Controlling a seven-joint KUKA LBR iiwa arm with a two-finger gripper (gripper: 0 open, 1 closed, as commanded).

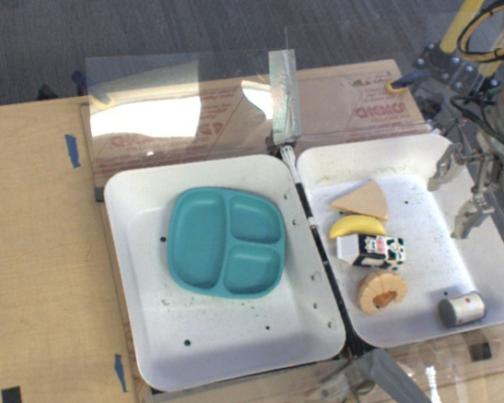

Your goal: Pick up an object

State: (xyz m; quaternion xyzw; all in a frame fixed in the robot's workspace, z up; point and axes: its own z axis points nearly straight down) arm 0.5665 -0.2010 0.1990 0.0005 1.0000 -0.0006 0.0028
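Note:
The right bin (435, 310) holds a tan wedge of toy bread (363, 199), a yellow banana (358, 226), a small black-and-white carton (380, 250), a round tan pastry (381, 291) and a grey can (461, 308) lying on its side near the front right corner. My gripper (446, 207) hangs over the right side of this bin, right of the banana and well apart from every object. It is open, its two metal fingers (444, 168) spread, with nothing between them.
A teal divided plate (225, 242) lies in the left bin (143, 286). A raised ridge (311, 234) separates the bins. Cables and arm hardware (471, 72) crowd the right edge. A clear panel (184, 112) stands behind the bins.

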